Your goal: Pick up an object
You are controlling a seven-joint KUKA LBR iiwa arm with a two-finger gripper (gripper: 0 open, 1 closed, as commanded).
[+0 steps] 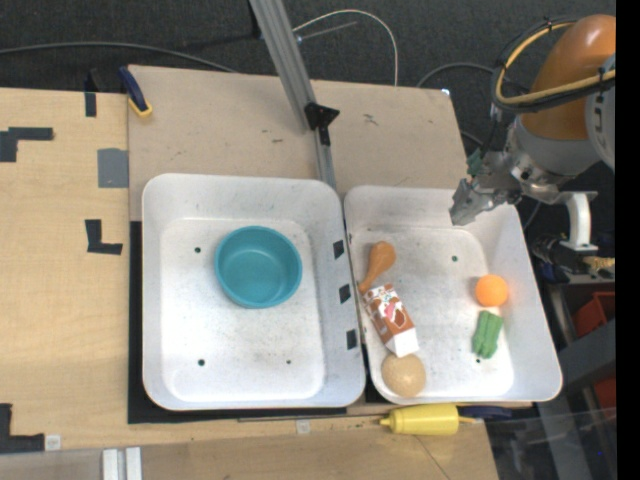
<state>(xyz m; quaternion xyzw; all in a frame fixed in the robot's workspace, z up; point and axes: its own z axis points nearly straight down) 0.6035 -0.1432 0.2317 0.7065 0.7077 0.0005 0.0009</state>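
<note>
Grey metal pincer (468,208), grip state unclear, hangs over the right bin's (530,268) far edge; round orange ball (491,290) near its right edge.

One camera sits high above the tabletop (230,133) and looks down at a slant. It is far enough back to see both white bins side by side, the left bin (160,268) and the right bin (520,308). The arm (560,88) comes in from the right side of the view.
</note>
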